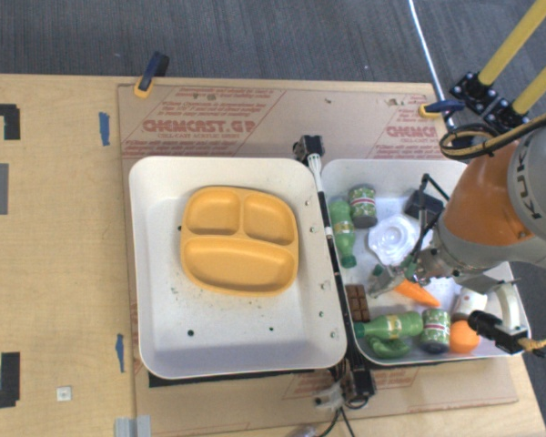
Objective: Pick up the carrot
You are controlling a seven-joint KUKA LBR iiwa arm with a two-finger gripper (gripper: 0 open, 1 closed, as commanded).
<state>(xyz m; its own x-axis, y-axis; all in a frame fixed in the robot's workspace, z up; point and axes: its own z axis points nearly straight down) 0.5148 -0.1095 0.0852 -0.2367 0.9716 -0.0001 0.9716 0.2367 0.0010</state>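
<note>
The near edge of the right bin point(437, 358) holds a green bottle point(389, 328), a can point(435, 328) and an orange ball point(464, 337). Just behind them the carrot point(417, 291) lies flat on the bin floor, tip pointing toward the can. The claw point(409, 276) sits directly over the carrot's thick end; whether it is released or clenched cannot be determined, and no grasp is confirmed. Farther back lie a clear lid point(391, 239), a second can point(362, 204) and a second green bottle point(342, 230). The left bin point(155, 244) holds a yellow tray point(240, 239).

Risks: the carrot tapers, so a closure near its end is likely to slip off. Crowding by the can and bottle may block a finger or yield a wrong pick
</note>
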